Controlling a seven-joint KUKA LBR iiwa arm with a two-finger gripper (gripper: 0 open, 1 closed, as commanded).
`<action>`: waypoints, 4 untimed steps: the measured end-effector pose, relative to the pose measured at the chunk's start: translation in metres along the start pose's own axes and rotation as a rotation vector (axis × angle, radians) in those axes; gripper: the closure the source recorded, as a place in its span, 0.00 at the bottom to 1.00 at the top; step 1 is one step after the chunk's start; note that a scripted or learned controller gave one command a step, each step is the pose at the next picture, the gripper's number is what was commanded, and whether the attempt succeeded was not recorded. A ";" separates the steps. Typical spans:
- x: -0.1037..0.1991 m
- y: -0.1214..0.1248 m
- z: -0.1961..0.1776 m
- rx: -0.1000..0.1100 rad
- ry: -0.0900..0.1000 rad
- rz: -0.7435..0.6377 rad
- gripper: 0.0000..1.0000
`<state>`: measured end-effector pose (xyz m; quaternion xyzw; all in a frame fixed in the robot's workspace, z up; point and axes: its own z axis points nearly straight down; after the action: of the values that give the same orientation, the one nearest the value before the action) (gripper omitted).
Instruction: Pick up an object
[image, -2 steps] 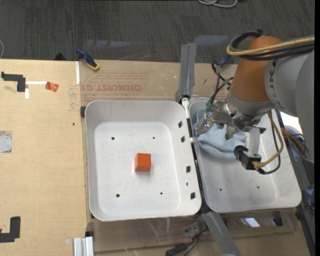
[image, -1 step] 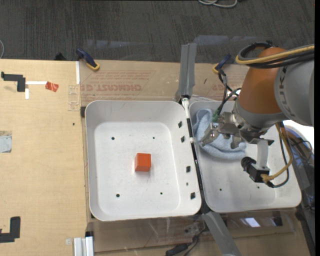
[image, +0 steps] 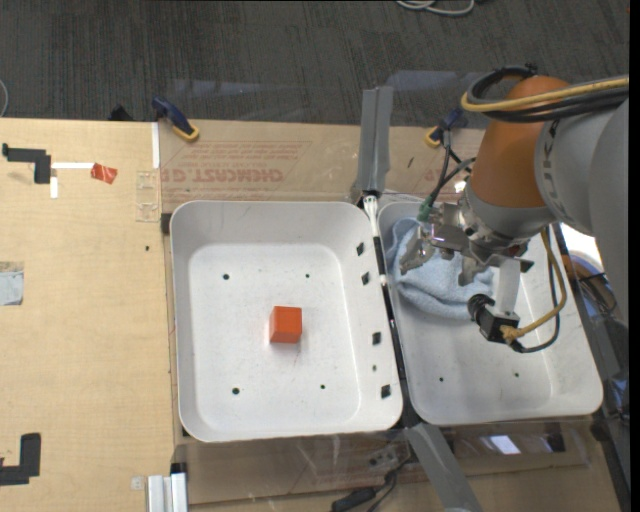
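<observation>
An orange-red block (image: 286, 325) lies near the middle of the left white bin (image: 200, 300). A pale blue cloth (image: 438, 295) is bunched in the far left part of the right bin (image: 520, 395). My gripper (image: 441, 263) hangs over that cloth, pointing down. Its two fingers stand spread apart, one finger (image: 413, 256) over the cloth's left edge and the other further right. Nothing shows between them. The wrist and its orange band hide the far part of the cloth.
A black connector on a yellow cable (image: 492, 322) dangles from the arm over the right bin. The divider between the bins (image: 382, 290) stands just left of the gripper. A blue clamp (image: 176, 119) and a small red piece (image: 103, 173) sit on the bench.
</observation>
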<state>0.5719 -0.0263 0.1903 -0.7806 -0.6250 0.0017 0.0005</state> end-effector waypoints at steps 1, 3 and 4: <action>0.005 -0.003 0.000 0.001 0.000 0.035 0.00; 0.032 -0.026 -0.146 -0.002 -0.001 -0.070 0.00; 0.032 -0.026 -0.154 0.001 -0.004 -0.072 1.00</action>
<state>0.5542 0.0107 0.3440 -0.7577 -0.6526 0.0036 -0.0005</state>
